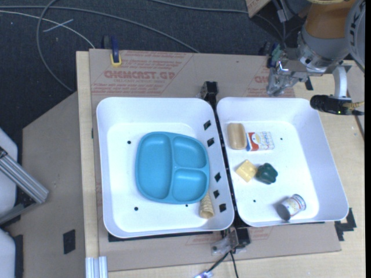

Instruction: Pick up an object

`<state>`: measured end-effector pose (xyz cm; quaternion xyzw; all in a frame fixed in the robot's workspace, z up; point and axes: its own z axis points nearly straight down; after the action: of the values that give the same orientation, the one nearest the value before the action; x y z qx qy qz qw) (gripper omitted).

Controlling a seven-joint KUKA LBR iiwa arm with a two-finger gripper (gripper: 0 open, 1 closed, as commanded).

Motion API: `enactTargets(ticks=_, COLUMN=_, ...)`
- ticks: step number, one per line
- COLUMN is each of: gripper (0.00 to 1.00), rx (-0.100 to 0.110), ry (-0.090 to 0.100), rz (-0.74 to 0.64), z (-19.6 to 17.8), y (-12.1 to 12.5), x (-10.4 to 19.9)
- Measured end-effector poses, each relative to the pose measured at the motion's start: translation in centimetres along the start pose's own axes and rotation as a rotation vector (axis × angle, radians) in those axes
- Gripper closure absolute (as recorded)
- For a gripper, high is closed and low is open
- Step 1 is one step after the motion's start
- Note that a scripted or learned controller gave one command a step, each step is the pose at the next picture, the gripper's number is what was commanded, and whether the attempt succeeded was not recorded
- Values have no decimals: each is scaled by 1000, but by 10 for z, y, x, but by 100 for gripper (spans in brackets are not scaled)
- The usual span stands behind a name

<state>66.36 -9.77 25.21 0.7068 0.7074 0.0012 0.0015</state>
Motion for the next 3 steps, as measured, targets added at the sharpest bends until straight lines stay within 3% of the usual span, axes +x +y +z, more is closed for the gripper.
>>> enactTargets(ticks=1, gripper=100, rx=0, ry=0, rz=0, z=-22, y=1, x=0)
enactTargets(ticks=3, gripper=100, rx=8, ry=2, rz=0, z=-19, y=-70, x=87)
